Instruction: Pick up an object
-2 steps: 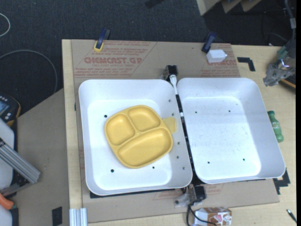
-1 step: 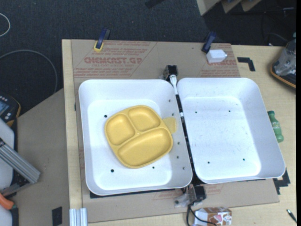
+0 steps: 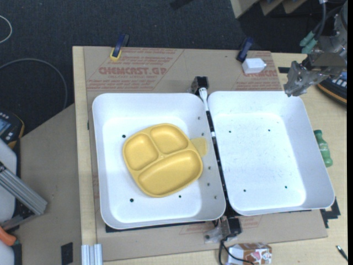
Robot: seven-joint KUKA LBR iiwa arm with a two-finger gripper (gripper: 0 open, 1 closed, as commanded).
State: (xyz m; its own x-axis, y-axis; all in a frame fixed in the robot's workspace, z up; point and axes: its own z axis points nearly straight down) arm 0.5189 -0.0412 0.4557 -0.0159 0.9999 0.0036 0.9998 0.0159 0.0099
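Note:
A yellow divided plate with three compartments lies in the left white bin, near its middle. The gripper hangs at the upper right, over the far right corner of the right white bin, well away from the plate. Nothing shows between its fingers, and they look close together.
A small white block lies on the brown board behind the right bin. A green object sits just outside the right bin's right rim. Blue clamps hold the board's far edge. Cables run between the bins.

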